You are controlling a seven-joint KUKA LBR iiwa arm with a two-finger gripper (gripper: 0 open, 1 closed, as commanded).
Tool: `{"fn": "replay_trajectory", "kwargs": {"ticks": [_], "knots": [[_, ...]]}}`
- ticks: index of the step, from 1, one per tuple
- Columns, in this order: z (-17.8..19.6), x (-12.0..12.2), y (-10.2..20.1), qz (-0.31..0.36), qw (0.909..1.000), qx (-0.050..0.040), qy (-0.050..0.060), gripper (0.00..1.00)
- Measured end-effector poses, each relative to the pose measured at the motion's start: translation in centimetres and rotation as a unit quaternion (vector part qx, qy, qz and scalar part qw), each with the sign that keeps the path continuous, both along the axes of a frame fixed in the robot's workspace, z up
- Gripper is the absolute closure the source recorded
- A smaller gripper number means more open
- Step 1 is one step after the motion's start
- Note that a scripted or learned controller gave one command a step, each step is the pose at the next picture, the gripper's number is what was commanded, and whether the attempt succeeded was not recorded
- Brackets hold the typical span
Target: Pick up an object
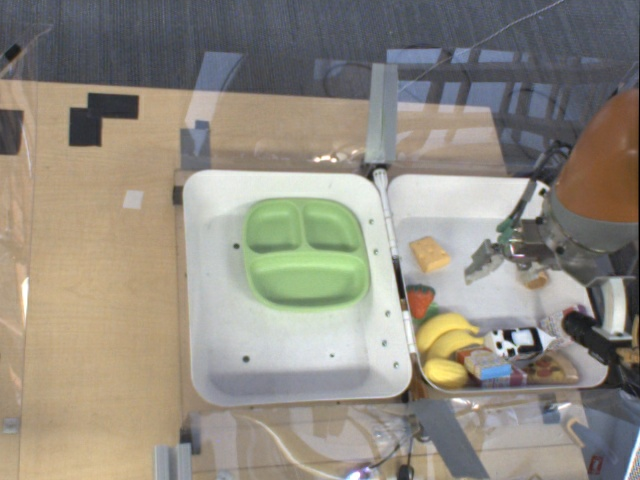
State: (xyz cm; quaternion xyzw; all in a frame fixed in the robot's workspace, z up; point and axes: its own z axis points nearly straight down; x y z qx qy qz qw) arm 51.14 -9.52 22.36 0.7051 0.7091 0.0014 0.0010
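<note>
My gripper [492, 260] hangs over the middle of the right bin [455, 200], reaching in from the right below the orange band of the arm. A tan square block [430, 254] lies just to its left, apart from it. A small tan piece [536, 279] sits right under the wrist, partly hidden. Along the bin's front lie a red strawberry [420, 299], a bunch of yellow bananas [446, 344], a black-and-white cow toy [518, 342], a blue and orange packet [490, 369] and a brown item [552, 369]. I see nothing held in the gripper.
The left bin [215, 298] holds a green divided plate [305, 253]. A metal divider [384, 218] runs between the two bins. The wooden bench [90, 298] spreads to the left, and the arm covers the right bin's right side.
</note>
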Motion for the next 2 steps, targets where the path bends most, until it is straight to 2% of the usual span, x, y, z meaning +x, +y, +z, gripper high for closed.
{"fn": "replay_trajectory", "kwargs": {"ticks": [1, 2], "knots": [[-3.9, -2.3, 3.3, -0.067, 0.9978, 0.0005, 0.0, 0.0], [-0.9, -1.3, 2.3, -0.034, 0.9994, 0.0003, 0.0, 0.0]]}}
